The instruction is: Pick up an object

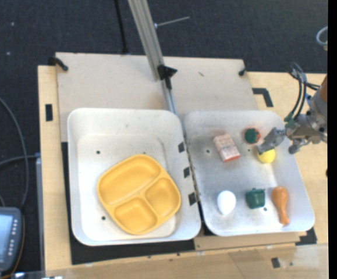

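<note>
Orange toy drumstick (280, 203), dark green toy piece (255, 198) and white egg (226, 201) line the near edge of the right bin (206, 214), while a yellow divided plate (138, 193) sits in the left bin (84, 127) on the worktop (49, 156). Farther back in the right bin, a pink-and-white box (227, 147) lies left of a small green ball (251, 135) and a yellow lemon-like toy (266, 155). Reaching in from the right, the claw (280, 138) hangs just beside the lemon, one finger (270, 139) over its top; whether it is released or clenched cannot be told. Judged as the likely target, the lemon looks light, hard and smooth, apt to roll or slip, so a hold across its middle seems best. No lettering on the box can be read.
</note>
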{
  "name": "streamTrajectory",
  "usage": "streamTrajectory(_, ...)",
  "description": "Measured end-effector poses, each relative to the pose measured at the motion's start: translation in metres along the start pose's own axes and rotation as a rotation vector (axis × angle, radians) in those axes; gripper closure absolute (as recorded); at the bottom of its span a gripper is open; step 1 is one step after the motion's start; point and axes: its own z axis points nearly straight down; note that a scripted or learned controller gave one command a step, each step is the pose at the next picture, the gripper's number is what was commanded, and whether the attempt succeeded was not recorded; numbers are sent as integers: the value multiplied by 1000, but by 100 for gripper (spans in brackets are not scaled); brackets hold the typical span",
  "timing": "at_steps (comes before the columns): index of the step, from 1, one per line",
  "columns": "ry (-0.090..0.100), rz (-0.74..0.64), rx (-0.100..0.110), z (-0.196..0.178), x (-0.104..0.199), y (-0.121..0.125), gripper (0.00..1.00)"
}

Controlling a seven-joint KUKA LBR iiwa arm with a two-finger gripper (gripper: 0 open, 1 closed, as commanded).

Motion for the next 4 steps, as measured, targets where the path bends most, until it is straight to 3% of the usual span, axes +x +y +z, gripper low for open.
streamTrajectory(1,0,0,0,0,0,0,0)
streamTrajectory(2,-1,4,4,42,0,2,0)
streamTrajectory(4,0,5,7,165,-5,11,0)
